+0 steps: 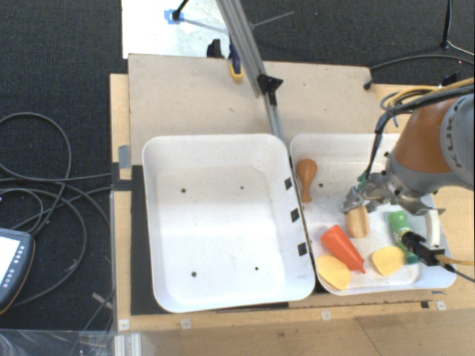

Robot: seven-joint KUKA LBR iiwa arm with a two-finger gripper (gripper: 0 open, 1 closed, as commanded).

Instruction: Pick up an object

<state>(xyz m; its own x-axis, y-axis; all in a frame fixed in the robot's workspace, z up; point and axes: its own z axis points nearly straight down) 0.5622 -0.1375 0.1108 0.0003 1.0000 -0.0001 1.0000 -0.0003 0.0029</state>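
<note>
Camera view: the jaws [359,202] sit low in the right bin [334,148], directly above the upper end of a tan cylinder [358,222]. Whether they are released or clenched cannot be told, because the wrist housing covers them from this angle. No object is visibly held between them.

The tan cylinder stands just below the jaws, near the middle of the right bin. An orange cone-shaped piece [343,247] lies tilted just left of and below the cylinder. A yellow piece [333,272] rests at the lower left of the bin, touching the cone's lower edge. A second yellow piece [387,261] lies to the right of the cone's tip. A green item [398,221] lies right of the cylinder, partly covered by the arm [427,143]. A brown wooden spoon-like item [306,176] lies along the bin's left wall, well apart from the jaws.

The left bin [223,221] adjoins the right bin on the surface [193,95]. A grey pole [241,32] slants across the surface toward the bins.
</note>
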